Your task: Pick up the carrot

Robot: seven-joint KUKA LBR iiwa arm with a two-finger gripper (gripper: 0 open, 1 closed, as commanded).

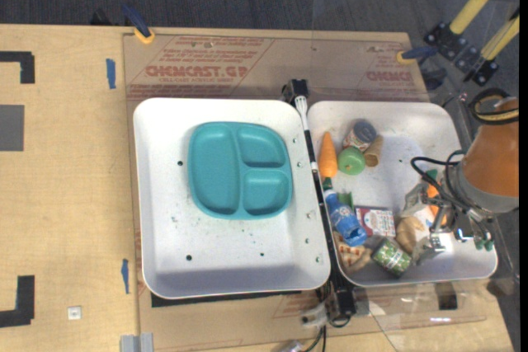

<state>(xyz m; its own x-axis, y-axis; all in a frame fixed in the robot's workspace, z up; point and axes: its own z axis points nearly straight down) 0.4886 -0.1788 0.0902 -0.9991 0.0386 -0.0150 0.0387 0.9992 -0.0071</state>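
The carrot (328,154) is orange and tapered. It lies lengthwise along the left wall of the right bin (429,118), near the far end, with nothing on top of it. My gripper (435,220) hangs low over the near right part of that bin, under the orange-banded wrist (495,165) and a loop of black cable. It is well to the right of the carrot and nearer the camera, right above a brown lumpy item (407,233). The wrist hides much of the gripper.
The carrot's neighbours are a green round fruit (352,162) and a small can (361,133). Nearer lie a blue packet (346,225), a red-and-white packet (378,220) and a green can (391,257). The left bin (157,202) holds a teal divided plate (240,169).
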